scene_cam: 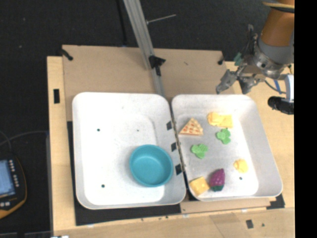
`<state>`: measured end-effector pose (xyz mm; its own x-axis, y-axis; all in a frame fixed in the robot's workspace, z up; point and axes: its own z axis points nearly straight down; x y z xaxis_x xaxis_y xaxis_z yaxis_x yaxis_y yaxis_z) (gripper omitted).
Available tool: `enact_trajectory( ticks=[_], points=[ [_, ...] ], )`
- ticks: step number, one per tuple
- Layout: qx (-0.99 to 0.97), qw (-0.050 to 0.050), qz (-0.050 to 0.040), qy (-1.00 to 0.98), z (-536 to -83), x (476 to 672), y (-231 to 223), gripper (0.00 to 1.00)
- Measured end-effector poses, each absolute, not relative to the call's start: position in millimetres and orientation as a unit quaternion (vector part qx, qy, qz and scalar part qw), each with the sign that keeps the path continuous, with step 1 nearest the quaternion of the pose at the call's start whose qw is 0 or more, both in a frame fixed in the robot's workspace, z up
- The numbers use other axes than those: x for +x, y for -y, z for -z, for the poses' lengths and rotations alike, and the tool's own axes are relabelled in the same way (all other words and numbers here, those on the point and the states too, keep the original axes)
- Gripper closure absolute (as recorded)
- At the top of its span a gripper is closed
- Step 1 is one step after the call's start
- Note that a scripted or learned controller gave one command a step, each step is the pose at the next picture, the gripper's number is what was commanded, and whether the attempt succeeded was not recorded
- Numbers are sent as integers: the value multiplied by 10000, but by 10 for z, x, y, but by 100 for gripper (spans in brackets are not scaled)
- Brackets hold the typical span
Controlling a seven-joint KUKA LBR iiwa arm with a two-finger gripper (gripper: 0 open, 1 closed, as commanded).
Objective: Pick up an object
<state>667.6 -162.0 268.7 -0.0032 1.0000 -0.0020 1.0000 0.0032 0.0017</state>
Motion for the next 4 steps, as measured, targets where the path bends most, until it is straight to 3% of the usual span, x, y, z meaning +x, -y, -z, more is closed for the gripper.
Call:
enact_trajectory(
  ticks=[1, 4],
  points=[
    [7058, 15, 6, -7084, -2688, 6675, 1624, 0],
    [7064, 23, -5, -7078, -1069, 6666, 1740, 0]
  ],
)
